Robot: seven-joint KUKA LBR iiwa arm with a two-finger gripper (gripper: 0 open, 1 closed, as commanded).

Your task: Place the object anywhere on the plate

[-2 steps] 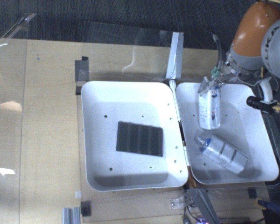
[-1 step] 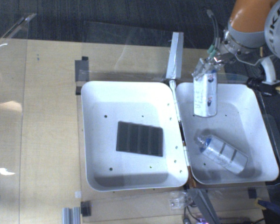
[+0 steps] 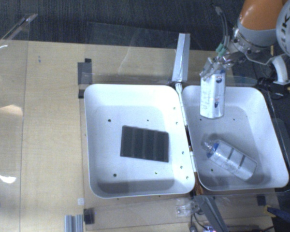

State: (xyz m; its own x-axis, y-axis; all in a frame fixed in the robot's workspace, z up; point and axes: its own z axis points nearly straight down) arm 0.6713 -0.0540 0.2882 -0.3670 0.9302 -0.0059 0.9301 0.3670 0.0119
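Over the right bin: the end effector (image 3: 217,67) hangs above the bin's far-left corner, clenched on the top of a white bottle (image 3: 212,96).
White bottle: upright, hanging from the end effector, its lower end above the right bin's floor; I cannot tell whether it touches the floor.
Right bin (image 3: 273,129): shallow, white, its left wall touching the left bin along the middle seam.
Clear bottle (image 3: 230,159): lies on its side on the right bin's floor, nearer the camera than the white bottle and apart from it, cap end pointing toward the left bin.
Plate (image 3: 144,143): dark, ribbed and rectangular, flat on the floor of the left bin (image 3: 101,110), left of the right bin and well apart from the white bottle.
Arm (image 3: 263,8): grey with an orange band, reaching in from beyond the right bin's far-right corner.
Tabletop (image 3: 38,144): light wood, spreading left of the left bin.
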